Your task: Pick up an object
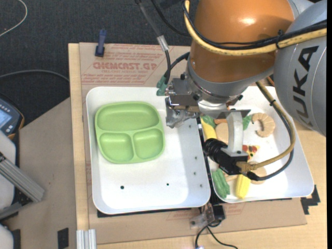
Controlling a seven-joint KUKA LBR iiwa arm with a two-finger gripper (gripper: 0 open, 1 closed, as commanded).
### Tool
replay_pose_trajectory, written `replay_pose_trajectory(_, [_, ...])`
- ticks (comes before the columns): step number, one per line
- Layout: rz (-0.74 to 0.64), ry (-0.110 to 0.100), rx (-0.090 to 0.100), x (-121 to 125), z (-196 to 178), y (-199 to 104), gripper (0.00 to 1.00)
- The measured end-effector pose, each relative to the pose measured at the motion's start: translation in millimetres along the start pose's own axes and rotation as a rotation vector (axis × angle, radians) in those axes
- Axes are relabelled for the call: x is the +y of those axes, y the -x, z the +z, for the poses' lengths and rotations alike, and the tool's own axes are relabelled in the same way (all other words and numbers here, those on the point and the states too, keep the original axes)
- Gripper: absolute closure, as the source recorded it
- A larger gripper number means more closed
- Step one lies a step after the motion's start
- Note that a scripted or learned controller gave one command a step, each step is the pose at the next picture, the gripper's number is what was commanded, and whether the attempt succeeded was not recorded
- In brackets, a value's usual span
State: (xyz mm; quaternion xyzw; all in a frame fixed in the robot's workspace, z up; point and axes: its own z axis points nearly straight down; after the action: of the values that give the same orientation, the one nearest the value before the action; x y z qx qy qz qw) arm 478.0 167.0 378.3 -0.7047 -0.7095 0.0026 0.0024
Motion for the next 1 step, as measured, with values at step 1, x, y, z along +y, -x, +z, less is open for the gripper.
replay_pose_trajectory(1, [0.014,-0.006,-0.005,-0.2,111.7,60.0,1.0])
